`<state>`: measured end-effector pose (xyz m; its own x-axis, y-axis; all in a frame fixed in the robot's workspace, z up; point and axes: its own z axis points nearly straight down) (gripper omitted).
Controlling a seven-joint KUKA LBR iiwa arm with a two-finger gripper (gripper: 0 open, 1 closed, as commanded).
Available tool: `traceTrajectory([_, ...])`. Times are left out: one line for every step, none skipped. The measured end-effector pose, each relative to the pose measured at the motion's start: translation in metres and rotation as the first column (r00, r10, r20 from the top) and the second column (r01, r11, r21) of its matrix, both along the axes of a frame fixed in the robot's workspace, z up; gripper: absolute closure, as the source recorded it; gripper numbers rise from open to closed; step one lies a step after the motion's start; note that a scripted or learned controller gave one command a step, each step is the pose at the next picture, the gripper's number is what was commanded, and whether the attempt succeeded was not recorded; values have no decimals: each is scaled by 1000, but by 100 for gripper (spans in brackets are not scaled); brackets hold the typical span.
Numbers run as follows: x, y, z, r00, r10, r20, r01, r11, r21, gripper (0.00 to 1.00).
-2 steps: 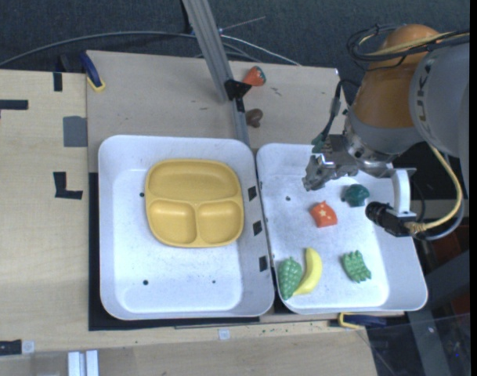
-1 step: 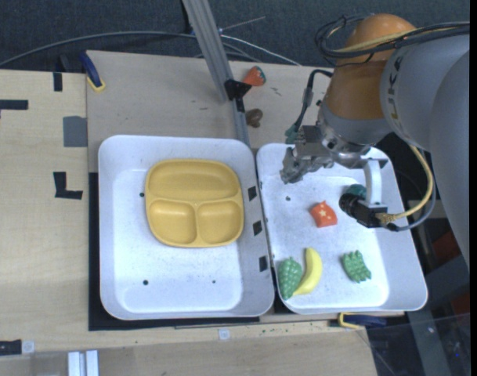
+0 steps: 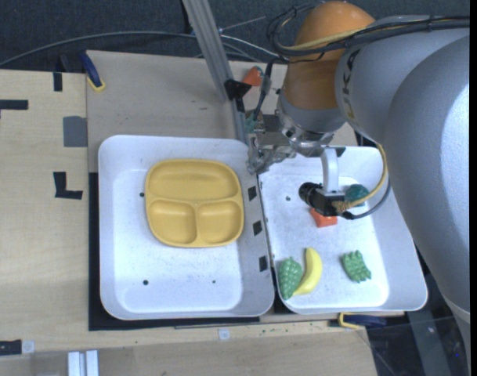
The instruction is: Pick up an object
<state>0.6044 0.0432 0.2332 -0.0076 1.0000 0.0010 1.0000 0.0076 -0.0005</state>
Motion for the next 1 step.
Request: traceTrajectory([31,49,-4,1000,-1,1,1,1000,0,100])
